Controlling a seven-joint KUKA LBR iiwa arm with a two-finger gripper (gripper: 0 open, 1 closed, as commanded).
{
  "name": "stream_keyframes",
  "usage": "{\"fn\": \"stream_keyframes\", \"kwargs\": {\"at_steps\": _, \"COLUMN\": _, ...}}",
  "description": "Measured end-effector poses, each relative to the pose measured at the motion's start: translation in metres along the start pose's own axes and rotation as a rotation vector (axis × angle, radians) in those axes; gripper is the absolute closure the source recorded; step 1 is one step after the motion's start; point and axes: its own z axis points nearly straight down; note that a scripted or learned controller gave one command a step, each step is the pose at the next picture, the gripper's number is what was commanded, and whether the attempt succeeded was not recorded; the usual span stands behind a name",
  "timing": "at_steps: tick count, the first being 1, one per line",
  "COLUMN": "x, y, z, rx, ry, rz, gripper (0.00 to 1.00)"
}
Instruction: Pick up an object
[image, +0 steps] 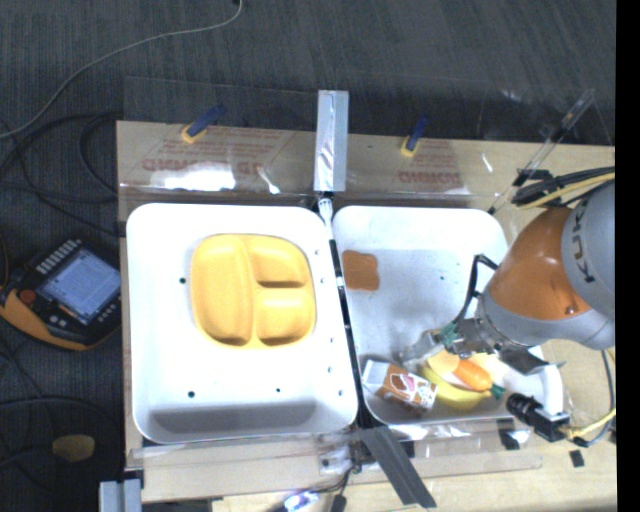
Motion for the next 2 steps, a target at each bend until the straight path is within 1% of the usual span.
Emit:
{"fn": "stream_keyframes", "kwargs": {"at_steps": 1, "x": 0.000, "y": 0.002, "z": -0.010, "rx": -0.002, "ry": 0.001, "rz": 0.000, "gripper": 1.00}}
{"fn": "stream_keyframes", "kwargs": {"at_steps": 2, "x": 0.048, "y": 0.091, "z": -0.094, "rx": 0.010, "ry": -0.002, "rz": -0.096, "gripper": 1.00}}
